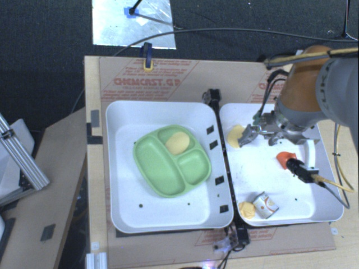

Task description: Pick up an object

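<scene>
My gripper (248, 135) hangs low over the upper left part of the right bin (314, 206). A pale yellow object (235, 133) lies right beside it on its left, touching or nearly so. An orange object (285, 157) lies in the middle of that bin, below the wrist. Near the bin's front edge lie a small silver can (266, 204) and a small yellow piece (246, 209), side by side.
The left bin (129, 206) holds a green divided plate (162, 175) with a yellow lump (178, 143) in its upper compartment. A black divider with clips (222, 161) runs between the two bins. The arm (314, 88) reaches in from the right.
</scene>
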Robot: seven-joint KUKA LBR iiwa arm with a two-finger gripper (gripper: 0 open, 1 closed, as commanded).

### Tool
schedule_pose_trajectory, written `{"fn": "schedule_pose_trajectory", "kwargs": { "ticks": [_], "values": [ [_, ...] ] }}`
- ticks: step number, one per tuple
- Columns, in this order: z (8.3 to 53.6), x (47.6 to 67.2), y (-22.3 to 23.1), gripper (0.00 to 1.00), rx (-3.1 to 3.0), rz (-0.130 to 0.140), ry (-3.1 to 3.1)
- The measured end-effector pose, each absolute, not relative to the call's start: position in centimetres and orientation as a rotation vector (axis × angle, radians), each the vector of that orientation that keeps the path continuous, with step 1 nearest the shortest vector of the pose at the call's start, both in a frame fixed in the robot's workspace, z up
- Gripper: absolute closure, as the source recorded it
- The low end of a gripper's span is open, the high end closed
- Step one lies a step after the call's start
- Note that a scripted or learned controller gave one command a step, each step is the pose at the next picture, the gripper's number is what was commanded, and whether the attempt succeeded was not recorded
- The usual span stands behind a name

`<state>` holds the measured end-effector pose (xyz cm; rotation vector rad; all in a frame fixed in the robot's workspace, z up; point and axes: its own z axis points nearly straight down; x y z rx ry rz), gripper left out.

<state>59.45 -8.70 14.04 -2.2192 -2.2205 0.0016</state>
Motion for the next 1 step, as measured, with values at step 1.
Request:
{"fn": "schedule_pose_trajectory", "kwargs": {
  "ticks": [1],
  "values": [
    [8.89, 59.48, -8.65, 0.0, -2.219, 0.001, -2.221]
  ]
}}
